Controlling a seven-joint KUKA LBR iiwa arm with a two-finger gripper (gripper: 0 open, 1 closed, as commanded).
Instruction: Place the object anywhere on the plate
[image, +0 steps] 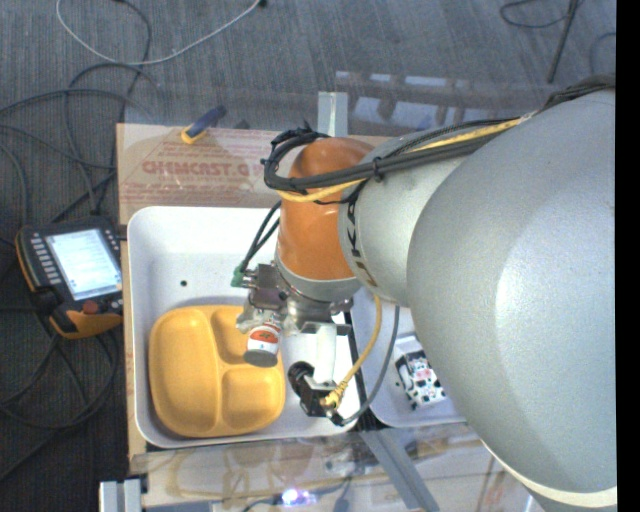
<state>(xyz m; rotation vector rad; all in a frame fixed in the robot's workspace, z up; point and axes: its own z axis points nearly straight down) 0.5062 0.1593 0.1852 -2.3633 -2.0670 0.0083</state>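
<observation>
A yellow divided plate (205, 375) lies in the front of the left white bin (175, 235). A small white cylinder with a red band (262, 345) sits at the plate's right rim, over the upper right compartment. My gripper (265, 318) hangs directly above and against this object, below the orange wrist band (315, 220). The wrist hardware hides the gripper's tips, so whether the cylinder is gripped or just resting on the plate is unclear.
The big grey arm covers most of the right bin, where a white item with black and red marks (420, 378) peeks out. A cable loop (320, 390) dangles beside the plate. A teach pendant (72, 265) lies left of the bench.
</observation>
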